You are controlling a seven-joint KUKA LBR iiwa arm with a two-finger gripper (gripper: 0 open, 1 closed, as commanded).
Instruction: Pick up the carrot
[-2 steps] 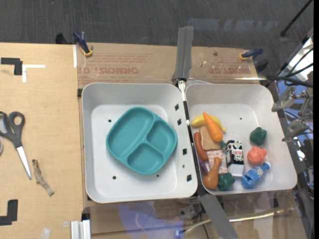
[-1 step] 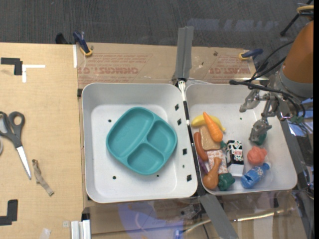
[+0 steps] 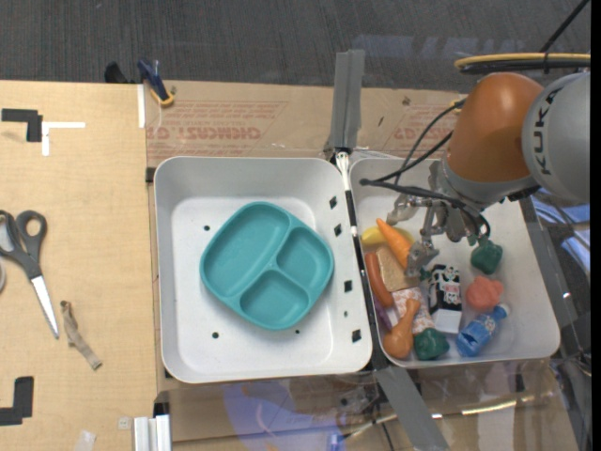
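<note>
Camera view: carrot lies in the right bin near its left wall, tilted, among crowded toy food. Claw hangs just right of the carrot; can't tell whether it's spread or pressed together, nothing visibly pinched. Teal plate sits in the left bin. Suggest shifting slightly left, squaring across the carrot's middle, and descending straight to avoid its neighbours.

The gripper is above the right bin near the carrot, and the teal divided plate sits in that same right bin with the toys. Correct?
Not quite. The camera view shows the teal divided plate in the left bin, alone. The gripper is above the right bin, close to the carrot among the toys.
</note>
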